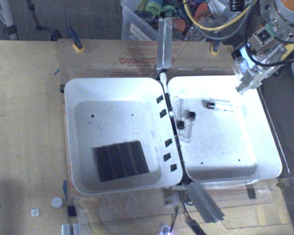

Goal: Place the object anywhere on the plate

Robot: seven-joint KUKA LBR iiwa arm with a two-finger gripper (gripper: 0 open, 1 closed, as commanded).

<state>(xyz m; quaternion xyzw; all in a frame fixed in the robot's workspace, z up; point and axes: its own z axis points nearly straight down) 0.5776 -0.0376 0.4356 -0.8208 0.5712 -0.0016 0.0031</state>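
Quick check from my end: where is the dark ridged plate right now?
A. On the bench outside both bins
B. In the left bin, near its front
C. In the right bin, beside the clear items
B: the dark ridged plate lies flat on the floor of the left bin, toward its front edge.

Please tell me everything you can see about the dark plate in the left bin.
The plate is a flat, dark grey to black slab, roughly rectangular, with faint parallel grooves that split it into strips. It looks matte, perhaps rubber or plastic. It lies flat on the floor of the left bin, in the near part, turned slightly out of line with the bin walls. Nothing rests on it and nothing touches it except the bin floor. The gripper is far from it, over the right bin's far right corner.
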